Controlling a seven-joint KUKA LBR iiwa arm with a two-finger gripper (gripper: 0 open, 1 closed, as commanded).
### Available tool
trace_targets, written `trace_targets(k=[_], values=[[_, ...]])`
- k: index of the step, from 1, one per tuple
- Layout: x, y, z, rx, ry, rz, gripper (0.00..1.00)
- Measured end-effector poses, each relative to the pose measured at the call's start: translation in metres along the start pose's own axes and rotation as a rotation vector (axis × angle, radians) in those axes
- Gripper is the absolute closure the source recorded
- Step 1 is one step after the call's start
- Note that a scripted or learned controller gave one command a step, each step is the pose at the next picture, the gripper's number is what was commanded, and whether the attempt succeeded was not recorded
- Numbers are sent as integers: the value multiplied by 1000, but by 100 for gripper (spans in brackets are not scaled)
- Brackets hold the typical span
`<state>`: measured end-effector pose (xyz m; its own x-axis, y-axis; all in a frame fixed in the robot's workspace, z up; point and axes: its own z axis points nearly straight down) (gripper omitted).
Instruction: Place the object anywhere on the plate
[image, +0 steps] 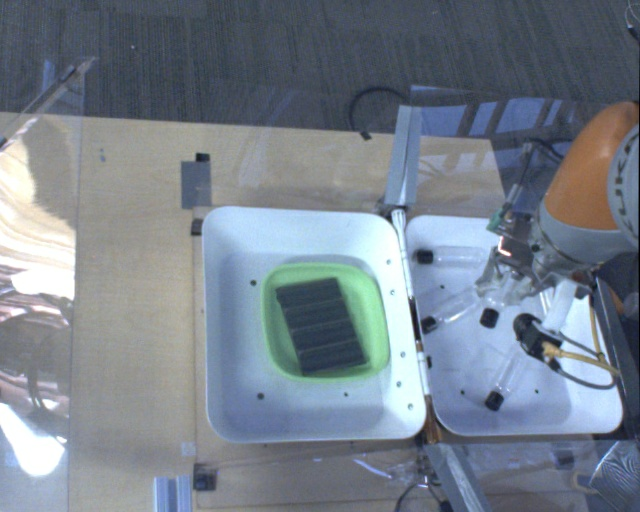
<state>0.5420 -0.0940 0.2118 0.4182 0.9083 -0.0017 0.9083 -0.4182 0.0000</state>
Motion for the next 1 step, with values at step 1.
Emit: trace_targets(k=[1], values=[[86, -47, 5, 3, 0, 50, 100]])
